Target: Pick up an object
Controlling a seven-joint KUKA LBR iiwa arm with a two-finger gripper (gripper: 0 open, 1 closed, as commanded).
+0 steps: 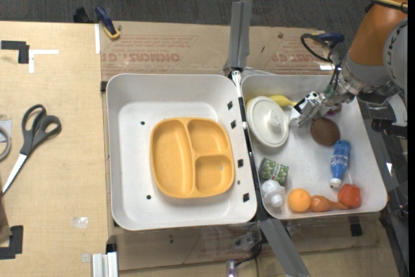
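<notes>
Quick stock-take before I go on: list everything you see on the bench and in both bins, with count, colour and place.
Divided tray: 1, yellow-orange, middle of left bin.
Round lid-like dish: 1, white, upper left of right bin.
Banana: 1, yellow, behind the dish.
Brown round object: 1, brown, right bin centre.
Bottle: 1, blue, below the brown object.
Green packet: 1, green, right bin left side.
Orange ball: 1, orange, front of right bin.
Red-orange object: 1, front right corner.
Scissors: 1, black-handled, bench far left.
Arm: 1, grey and orange, from the right.
Gripper: 1, dark, low over the right bin.
</notes>
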